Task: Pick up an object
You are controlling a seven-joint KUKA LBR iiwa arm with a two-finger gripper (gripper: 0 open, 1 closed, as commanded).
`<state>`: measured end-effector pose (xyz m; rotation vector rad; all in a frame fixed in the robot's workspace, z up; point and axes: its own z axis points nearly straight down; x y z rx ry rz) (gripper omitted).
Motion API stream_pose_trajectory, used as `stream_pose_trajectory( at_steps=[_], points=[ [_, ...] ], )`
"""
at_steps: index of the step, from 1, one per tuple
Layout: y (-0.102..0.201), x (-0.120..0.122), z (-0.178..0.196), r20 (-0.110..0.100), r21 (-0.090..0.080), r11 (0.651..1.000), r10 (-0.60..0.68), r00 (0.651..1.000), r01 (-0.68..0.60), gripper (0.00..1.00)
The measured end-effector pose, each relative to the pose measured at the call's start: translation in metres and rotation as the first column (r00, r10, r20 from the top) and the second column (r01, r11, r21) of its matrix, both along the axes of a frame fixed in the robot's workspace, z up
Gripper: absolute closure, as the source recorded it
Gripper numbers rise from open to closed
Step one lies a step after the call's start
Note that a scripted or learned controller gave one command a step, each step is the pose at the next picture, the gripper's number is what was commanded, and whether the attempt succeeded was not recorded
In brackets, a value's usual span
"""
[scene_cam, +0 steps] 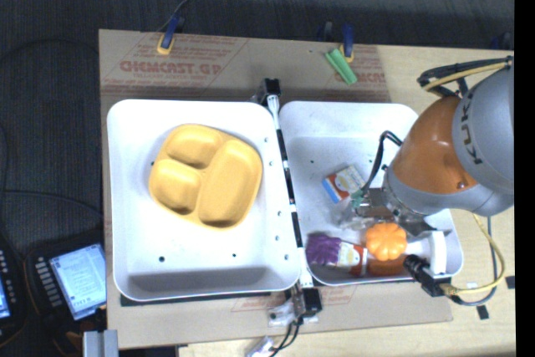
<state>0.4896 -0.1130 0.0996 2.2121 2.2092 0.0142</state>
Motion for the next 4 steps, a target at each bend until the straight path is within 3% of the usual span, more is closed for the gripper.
stream_pose_trajectory(
  at_steps=[1,4],
  points=[
    [0.0,0.0,0.0,-0.001,0.0,1.0,0.0,1.0,0.0,0.0],
    [0.013,-0.002,-0.011,-0.004,-0.003,1.0,-0.002,1.0,0.002,0.0]
  ],
)
